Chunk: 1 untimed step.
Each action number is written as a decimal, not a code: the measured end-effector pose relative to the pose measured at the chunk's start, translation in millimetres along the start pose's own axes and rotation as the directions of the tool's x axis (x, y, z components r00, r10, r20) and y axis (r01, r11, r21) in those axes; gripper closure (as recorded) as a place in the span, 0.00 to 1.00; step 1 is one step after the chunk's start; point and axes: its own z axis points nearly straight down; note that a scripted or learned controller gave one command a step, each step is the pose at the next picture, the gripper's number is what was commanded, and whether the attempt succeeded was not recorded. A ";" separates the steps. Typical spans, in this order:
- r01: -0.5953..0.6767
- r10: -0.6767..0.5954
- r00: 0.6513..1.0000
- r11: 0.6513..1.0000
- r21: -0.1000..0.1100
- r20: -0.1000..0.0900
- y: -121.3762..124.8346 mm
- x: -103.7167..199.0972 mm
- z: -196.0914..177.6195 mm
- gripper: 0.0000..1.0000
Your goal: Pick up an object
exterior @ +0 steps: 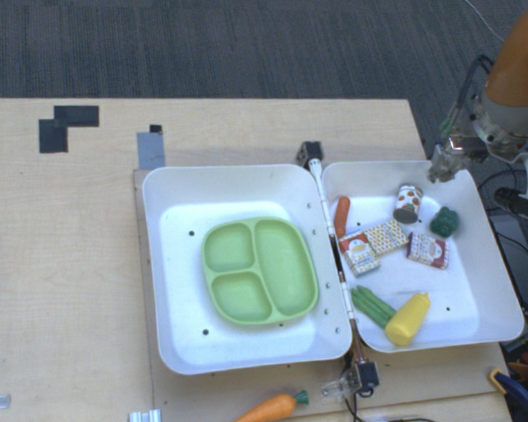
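The right bin (482, 322) holds several small items: a red sausage (341, 217), a brown-and-white jar (408, 203), a dark green broccoli piece (444, 222), a checkered packet (387, 236), a red-and-white packet (361, 253), another red packet (427, 250), a green vegetable (372, 304) and a yellow bottle (407, 319). My gripper (442, 165) hangs over the bin's back right corner, a little up and right of the jar, with nothing seen in it. The arm's orange band sits at the view's right edge.
The left bin (174, 254) holds a light green divided plate (258, 272). A toy carrot (267, 411) lies on the bench in front of the bins. A black clip (310, 152) sits at the back of the divider between the bins. Cables run along the front right.
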 end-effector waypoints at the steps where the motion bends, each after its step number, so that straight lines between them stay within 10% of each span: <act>1: 0.000 0.000 1.000 1.000 -0.002 0.000 11.7 -21.3 2.7 1.00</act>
